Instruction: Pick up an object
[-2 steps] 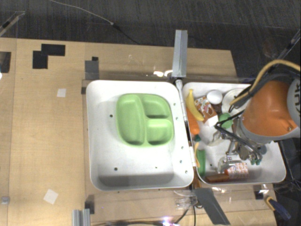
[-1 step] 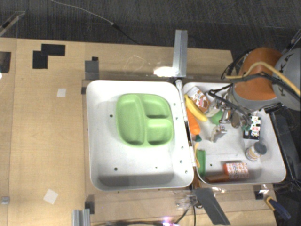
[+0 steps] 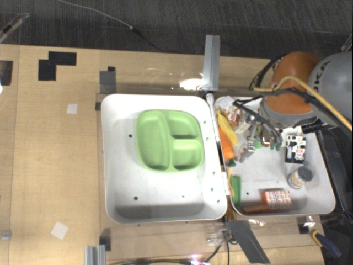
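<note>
Clutter filled the right-hand white bin (image 3: 325, 200), where the grey arm with its orange band (image 3: 292, 73) reached in from the right and its gripper (image 3: 255, 143) hung low over the bin's upper left part. Whether the jaws were apart or together could not be told; the mechanism there was a dark tangle. Just beside the gripper, along the bin's left wall, lay a yellow item (image 3: 227, 127), an orange carrot-like piece (image 3: 228, 147) and a green stick (image 3: 235, 185). Further off sat a black-and-white box (image 3: 295, 148), a small round jar (image 3: 300, 176) and a red packet (image 3: 276, 198). The left bin (image 3: 118, 203) held a green divided plate (image 3: 169, 139). Judged from this, the step was the descent toward a grasp; nothing appeared lifted yet. The next move likely called for settling on one piece near the left wall, closing on it cleanly, then raising straight up.
</note>
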